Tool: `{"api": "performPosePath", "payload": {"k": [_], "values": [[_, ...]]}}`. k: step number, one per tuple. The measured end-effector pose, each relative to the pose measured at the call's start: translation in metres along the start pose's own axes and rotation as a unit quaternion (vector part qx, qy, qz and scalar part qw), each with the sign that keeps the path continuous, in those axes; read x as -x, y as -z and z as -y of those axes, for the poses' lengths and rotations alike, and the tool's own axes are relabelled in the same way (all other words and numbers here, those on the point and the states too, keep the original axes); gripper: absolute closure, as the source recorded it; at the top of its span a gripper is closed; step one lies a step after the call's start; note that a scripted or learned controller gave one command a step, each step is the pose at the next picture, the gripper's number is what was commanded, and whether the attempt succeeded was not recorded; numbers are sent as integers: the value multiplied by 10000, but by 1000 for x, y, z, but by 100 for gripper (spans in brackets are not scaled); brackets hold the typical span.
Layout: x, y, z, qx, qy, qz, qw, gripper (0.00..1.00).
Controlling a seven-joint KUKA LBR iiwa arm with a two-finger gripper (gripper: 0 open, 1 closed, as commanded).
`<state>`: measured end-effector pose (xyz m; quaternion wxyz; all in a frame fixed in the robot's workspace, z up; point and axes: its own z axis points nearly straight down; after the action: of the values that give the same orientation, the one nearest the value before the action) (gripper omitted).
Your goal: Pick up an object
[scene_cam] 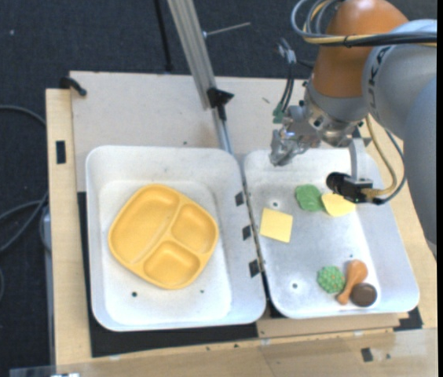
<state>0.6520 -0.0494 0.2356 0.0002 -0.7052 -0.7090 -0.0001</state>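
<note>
My gripper [282,152] hangs over the far left corner of the right bin [378,289], with nothing visible between its fingers. In that bin lie a yellow cheese-like square [276,225], a green leafy piece [309,197], a pale yellow piece [337,204], a second green piece [331,279] and a brown drumstick [353,279] with a dark round end [363,294]. The nearest objects, the yellow square and the first green piece, lie below the gripper and apart from it.
The left bin [111,297] holds a yellow divided plate [163,235]. A slanted metal pole [194,49] rises behind the bins near their shared edge. A black cable end [353,187] hangs from the arm over the right bin's far side.
</note>
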Motion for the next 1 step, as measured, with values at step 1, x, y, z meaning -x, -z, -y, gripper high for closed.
{"api": "performPosePath", "payload": {"k": [1], "values": [[-58, 11, 7, 3, 11, -7, 10000, 100]]}}
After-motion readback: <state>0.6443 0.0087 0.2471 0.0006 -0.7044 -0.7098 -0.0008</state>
